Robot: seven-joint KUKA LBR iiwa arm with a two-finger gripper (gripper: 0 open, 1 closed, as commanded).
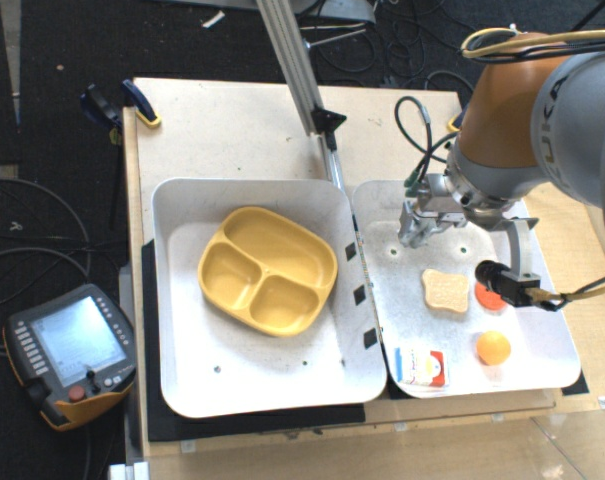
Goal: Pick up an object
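Nearest the camera, at 8 o'clock: a handheld control pendant (70, 353) with a grey screen and orange trim, lying on the dark floor just left of the worktop (222, 133).

Left bin (172, 218): one yellow plate (268, 270) with three compartments, sitting slightly tilted, centre of the bin.

Right bin (547, 353), left to right: a small white packet (421, 367) with red and blue print at the bin's 7 o'clock edge; a slice of bread (446, 292) near the middle; a red object (491, 298) just right of the bread, partly hidden by a black clip; an orange ball (493, 348) at 5 o'clock.

Arm (542, 108) enters from 2 o'clock. Tool (419, 228) sits over the bin's 11 o'clock area, well apart from the bread and other items, on bare bin floor. Nothing seen between its fingers; how far they are spread, cannot tell.

A metal pole (294, 58) slants toward 12 o'clock.
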